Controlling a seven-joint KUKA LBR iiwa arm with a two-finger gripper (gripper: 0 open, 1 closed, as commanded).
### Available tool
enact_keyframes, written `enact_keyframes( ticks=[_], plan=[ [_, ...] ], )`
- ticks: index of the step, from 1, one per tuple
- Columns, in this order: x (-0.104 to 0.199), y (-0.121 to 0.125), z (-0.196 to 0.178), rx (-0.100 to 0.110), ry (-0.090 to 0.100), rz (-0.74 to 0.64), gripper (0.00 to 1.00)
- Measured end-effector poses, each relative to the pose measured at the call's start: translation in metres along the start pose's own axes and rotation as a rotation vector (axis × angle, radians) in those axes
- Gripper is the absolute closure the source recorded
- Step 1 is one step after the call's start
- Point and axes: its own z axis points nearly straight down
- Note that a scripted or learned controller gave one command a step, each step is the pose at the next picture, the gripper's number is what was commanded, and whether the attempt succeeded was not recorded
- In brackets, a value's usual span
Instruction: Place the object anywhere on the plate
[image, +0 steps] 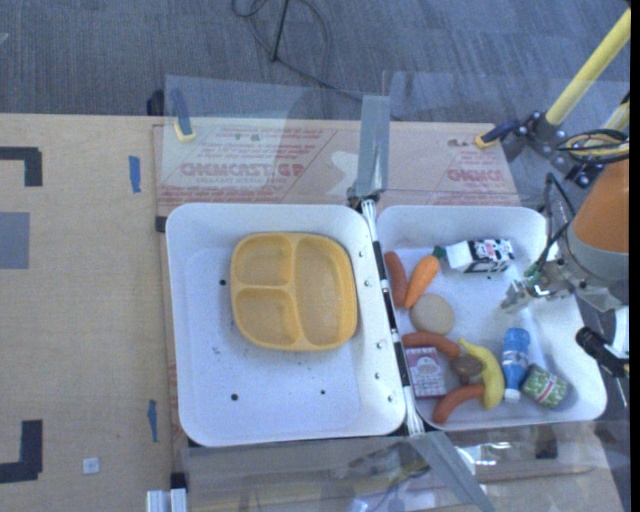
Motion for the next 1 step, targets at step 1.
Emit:
enact_keyframes(
  ticks=[1],
  plan=[
    [-0.0021, 0.0006, -0.0102, -0.004, -0.001, 0.004, 1.0]
  ],
)
